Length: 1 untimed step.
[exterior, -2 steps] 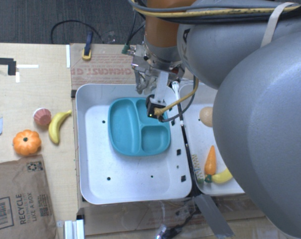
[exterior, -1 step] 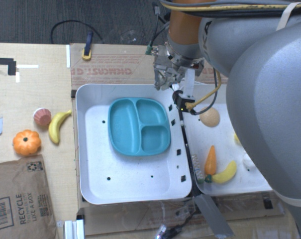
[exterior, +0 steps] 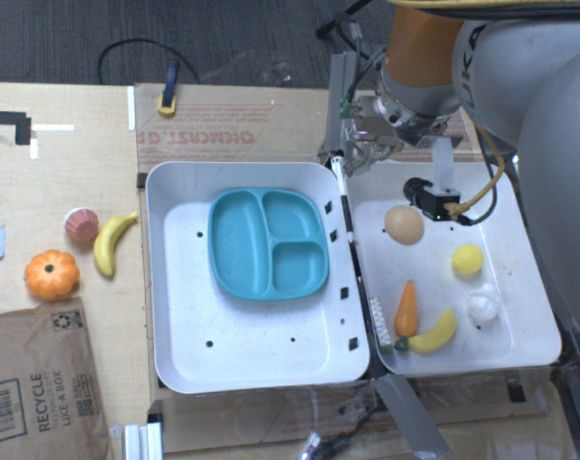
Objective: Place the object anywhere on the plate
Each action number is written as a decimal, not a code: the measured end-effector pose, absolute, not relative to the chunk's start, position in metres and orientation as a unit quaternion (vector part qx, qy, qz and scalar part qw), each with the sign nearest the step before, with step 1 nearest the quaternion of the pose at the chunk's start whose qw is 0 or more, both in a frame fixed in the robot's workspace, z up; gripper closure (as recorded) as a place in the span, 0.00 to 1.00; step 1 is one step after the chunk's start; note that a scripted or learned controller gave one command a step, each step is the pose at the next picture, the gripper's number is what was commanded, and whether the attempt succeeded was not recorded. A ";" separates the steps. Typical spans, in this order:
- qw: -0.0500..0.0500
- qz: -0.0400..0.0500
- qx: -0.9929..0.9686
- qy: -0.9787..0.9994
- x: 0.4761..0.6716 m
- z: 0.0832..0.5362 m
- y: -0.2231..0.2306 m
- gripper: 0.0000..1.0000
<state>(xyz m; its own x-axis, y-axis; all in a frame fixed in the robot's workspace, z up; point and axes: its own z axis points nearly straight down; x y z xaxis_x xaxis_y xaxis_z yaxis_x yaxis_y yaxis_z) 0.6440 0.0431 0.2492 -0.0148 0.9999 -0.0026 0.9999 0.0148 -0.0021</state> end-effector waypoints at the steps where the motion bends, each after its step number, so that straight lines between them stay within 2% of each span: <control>1: 0.001 -0.001 0.671 0.741 0.659 0.278 0.066 1.00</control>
